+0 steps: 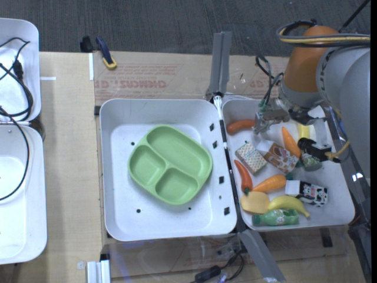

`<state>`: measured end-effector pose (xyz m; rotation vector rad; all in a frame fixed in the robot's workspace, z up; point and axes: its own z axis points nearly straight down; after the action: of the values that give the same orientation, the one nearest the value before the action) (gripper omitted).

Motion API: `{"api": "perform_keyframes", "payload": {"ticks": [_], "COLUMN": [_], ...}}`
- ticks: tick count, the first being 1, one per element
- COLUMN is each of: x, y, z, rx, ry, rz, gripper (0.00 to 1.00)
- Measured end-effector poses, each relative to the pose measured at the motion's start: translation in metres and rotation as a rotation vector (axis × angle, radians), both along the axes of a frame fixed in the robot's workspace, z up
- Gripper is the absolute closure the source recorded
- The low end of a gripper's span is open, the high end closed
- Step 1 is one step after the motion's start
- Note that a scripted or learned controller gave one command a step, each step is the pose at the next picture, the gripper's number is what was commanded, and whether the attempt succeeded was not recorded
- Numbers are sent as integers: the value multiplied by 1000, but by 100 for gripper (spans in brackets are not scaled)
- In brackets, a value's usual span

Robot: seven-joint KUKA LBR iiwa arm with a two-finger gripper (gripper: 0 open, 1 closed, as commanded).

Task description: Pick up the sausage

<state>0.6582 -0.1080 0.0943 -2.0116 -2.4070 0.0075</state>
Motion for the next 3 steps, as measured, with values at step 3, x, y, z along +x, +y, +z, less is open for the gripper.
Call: {"api": "perform_keyframes", "payload": {"ticks": [3], "x": [0], "y": [0], "z": [0], "rx": [0], "ry": [0], "rz": [0], "gripper": [0]}}
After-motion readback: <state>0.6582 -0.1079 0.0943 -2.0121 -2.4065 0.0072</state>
